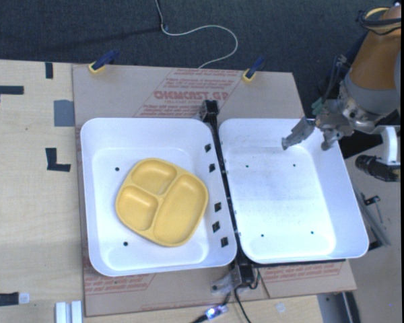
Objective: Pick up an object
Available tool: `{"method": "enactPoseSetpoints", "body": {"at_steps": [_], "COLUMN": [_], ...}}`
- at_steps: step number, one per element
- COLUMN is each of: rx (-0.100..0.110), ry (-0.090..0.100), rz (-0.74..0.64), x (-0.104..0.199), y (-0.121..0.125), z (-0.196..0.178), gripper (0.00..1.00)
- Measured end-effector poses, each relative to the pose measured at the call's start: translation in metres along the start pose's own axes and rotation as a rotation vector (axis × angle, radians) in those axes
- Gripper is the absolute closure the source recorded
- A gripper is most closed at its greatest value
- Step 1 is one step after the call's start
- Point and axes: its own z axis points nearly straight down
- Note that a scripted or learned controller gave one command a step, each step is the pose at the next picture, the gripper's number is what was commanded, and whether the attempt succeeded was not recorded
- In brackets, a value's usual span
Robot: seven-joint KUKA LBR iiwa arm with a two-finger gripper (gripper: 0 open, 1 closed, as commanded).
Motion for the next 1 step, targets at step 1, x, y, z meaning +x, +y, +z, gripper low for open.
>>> {"method": "enactPoseSetpoints", "body": {"at_steps": [1], "rx": [-0.013], "ry": [-0.002], "rz": [-0.003], "x": [0.0003], "y": [0.0022], "z": [-0.008], "gripper": [0.0]}}
